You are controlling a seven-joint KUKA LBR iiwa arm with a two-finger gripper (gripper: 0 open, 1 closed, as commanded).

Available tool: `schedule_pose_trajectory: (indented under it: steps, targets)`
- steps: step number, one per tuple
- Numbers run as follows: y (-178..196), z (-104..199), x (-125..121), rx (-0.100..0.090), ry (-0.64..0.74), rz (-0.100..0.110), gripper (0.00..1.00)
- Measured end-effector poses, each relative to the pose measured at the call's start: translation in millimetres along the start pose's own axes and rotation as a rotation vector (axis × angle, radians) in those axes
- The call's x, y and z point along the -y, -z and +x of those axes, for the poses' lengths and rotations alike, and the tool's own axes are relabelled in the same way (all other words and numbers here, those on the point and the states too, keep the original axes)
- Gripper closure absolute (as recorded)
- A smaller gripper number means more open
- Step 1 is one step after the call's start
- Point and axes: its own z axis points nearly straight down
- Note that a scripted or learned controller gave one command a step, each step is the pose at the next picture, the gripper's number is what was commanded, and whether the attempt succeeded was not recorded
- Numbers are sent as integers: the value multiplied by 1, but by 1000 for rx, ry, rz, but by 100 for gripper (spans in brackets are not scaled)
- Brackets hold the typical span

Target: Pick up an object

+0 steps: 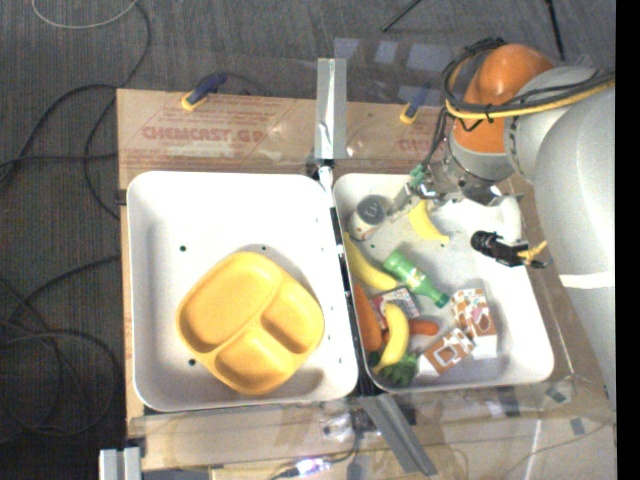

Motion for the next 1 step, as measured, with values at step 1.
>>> schedule_pose_trajectory:
  steps: [1]
  targets:
    - [102,72,-7,-9,-138,18,100]
